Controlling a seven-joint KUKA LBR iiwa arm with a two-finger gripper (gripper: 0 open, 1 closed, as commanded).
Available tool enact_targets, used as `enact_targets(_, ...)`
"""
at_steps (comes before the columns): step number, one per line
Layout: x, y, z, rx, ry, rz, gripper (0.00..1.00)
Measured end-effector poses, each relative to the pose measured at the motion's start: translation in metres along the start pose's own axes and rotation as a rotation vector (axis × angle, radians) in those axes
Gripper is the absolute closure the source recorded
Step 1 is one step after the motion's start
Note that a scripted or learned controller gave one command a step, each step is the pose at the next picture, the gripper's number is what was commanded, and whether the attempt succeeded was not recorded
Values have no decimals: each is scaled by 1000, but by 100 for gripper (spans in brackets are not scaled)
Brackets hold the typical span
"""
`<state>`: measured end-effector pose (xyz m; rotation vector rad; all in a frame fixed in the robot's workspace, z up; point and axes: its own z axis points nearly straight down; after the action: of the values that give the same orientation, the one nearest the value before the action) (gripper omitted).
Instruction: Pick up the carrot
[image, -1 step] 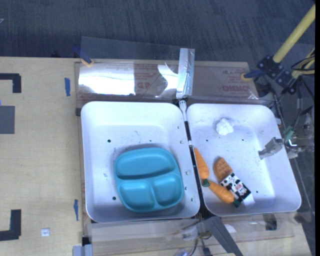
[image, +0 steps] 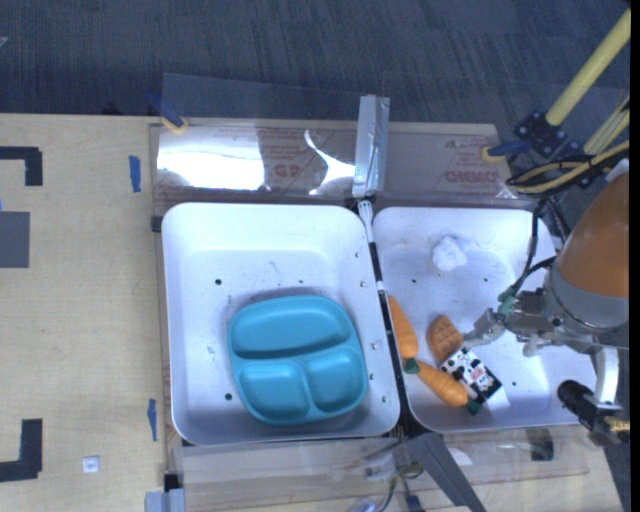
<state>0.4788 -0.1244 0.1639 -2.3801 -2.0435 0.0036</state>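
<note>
Lying tapered, smooth orange carrot | glossy white bin | end effector grip: cannot tell

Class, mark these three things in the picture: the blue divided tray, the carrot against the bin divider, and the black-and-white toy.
blue divided tray (image: 297, 355): camera view, its middle ridge.
carrot against the divider (image: 402, 327): camera view, mid-body.
black-and-white toy (image: 470, 374): camera view, its middle.

Faint reddish lettering on the clear panel behind the bins, too blurred to read.
</note>
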Motion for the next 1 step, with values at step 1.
enact_targets(1, 89, -13, -20, -5, 0, 252, 0)
